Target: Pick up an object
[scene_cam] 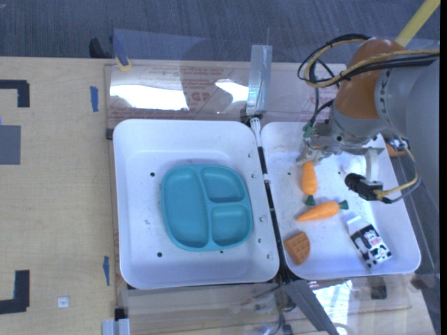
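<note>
Camera view, from above the bench: the arm (363,96) reaches in over the far end of the right bin (399,223). Its gripper (312,152) hangs just above the top of a short carrot (309,179). From where I stand, nothing can be seen held. Whether the gripper is spread wide or drawn narrow cannot be told at this angle.

Contents of the right bin:
- The short carrot lies nearly upright in the view and is the closest thing to the gripper.
- A long carrot (320,211) lies crosswise just below it, near but apparently not touching.
- A waffle piece (298,246) sits by the inner wall.
- A black-and-white block (370,241) lies well apart, toward the near corner.

The left bin (129,187) holds a blue divided tray (207,206), which plays no part in this step.

Judgement: the step in hand is the descent onto the short carrot.
- The gripper should close across the carrot's narrow width, not along its length, and should be centred on the thick middle.
- It should come straight down, since a slanted approach could roll the rounded body aside or nudge it onto the long carrot.
- The grip should be confirmed before lifting, because a tapered, smooth shape is likely to squirt out of a pinch near the tip.
</note>
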Robot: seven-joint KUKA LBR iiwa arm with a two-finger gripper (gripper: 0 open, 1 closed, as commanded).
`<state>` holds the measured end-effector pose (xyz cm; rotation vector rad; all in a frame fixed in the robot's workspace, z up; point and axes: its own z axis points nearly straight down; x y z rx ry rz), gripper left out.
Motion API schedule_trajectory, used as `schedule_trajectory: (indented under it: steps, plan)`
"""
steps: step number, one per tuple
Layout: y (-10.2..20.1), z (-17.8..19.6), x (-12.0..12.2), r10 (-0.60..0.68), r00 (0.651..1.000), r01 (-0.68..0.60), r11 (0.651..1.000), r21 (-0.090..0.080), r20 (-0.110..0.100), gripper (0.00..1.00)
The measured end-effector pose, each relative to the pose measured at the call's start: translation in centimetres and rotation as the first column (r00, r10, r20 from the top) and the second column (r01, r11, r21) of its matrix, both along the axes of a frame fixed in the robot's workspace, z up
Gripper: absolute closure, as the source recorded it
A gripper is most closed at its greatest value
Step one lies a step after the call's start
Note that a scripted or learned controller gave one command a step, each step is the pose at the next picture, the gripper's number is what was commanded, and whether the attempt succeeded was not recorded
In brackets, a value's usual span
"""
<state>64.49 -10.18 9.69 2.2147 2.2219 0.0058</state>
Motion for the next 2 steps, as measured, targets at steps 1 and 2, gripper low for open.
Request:
schedule_trajectory:
  steps: [1,2]
  plan:
    - [6.0,9.9,2.5,-0.089,0.996,0.089,0.996,0.004,0.002,1.0]
    - [5.0,18.1,2.4,-0.206,0.979,0.206,0.979,0.0,-0.002,1.0]
